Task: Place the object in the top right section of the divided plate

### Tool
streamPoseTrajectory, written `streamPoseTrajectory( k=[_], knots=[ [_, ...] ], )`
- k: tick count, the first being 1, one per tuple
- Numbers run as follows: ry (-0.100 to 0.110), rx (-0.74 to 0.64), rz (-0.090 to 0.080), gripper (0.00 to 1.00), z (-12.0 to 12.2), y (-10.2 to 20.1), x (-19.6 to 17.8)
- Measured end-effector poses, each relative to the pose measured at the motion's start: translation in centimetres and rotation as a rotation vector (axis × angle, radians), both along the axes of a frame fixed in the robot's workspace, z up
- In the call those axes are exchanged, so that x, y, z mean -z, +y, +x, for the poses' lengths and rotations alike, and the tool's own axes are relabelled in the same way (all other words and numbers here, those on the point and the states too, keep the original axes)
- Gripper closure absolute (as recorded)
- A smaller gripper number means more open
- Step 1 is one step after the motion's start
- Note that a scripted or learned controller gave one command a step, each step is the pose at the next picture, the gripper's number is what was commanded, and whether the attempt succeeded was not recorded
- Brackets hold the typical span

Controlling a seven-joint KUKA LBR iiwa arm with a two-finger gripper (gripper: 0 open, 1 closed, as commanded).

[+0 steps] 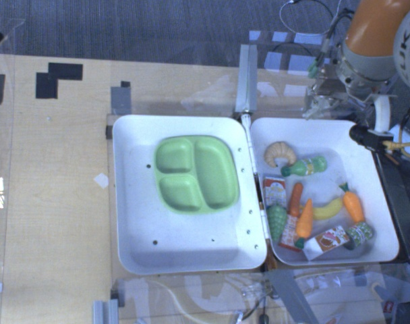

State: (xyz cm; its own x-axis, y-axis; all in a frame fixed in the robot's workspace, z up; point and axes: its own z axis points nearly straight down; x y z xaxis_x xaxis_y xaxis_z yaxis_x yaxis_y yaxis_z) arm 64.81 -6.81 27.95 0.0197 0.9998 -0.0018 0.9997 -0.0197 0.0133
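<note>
Starting at the left bin (pixel 131 248), the green divided plate (pixel 195 174) sits near its centre, all sections bare; the target section is the tall one at about 2 o'clock on the plate. Across the divider, the right bin (pixel 387 238) holds the candidates: a croissant (pixel 279 154), green bottle (pixel 306 167), carrots (pixel 303 221) and a banana (pixel 326 209). At 1 o'clock the end effector (pixel 326 103) hovers beyond the bin's far rim, holding nothing; how far it is open I cannot tell. Picking the croissant, which lies apart from the clutter, looks the safest choice.
</note>
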Motion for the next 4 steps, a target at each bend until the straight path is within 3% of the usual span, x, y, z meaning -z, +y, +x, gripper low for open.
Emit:
streamPoseTrajectory(
  k=[1,2,4],
  knots=[
    [0.008,-0.366,-0.001,1.00,-3.44,1.38,3.97],
    [0.008,-0.366,-0.001,0.00,-3.44,1.37,3.96],
    [0.008,-0.366,-0.001,0.00,-3.44,1.37,3.96]
  ],
)
